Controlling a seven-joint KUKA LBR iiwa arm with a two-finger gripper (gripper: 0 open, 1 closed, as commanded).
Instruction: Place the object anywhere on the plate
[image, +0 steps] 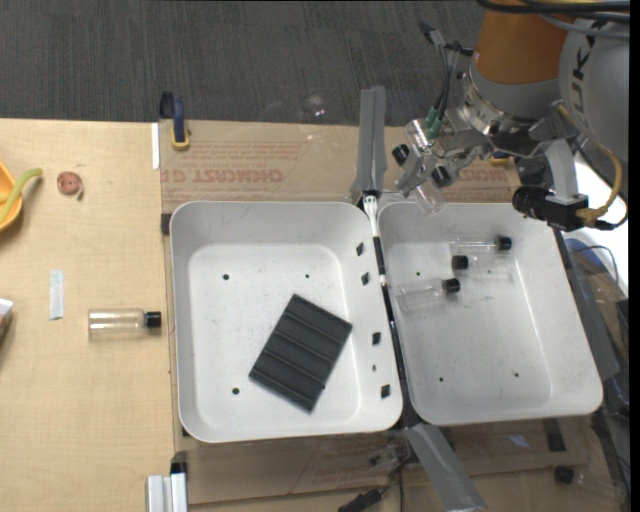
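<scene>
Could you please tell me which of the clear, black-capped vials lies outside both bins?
The vial on the bench, left of the left bin; the others lie inside the right bin.

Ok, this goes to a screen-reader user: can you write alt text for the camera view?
The gripper hangs over the far left corner of the right bin, where clear black-capped vials lie. A dark ribbed plate lies tilted in the left bin; another vial lies on the bench beside it.
</scene>
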